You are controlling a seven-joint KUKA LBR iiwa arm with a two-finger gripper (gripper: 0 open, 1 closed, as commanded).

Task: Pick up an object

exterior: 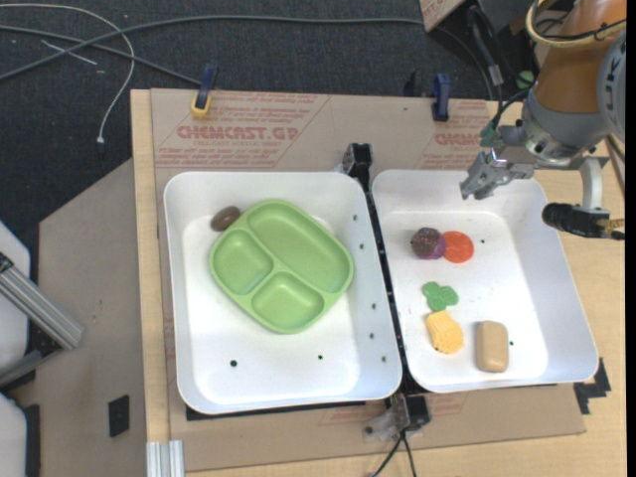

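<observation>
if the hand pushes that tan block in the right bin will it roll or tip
The tan block looks flat-lying and rounded-rectangular, so it would probably slide rather than roll. It sits low, so tipping seems unlikely. It may bump the yellow piece close beside it.

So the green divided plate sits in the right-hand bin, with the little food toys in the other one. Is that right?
Not quite. The camera view shows the green divided plate in the left bin. The food toys, such as the orange disc and yellow piece, lie in the right bin.
</observation>
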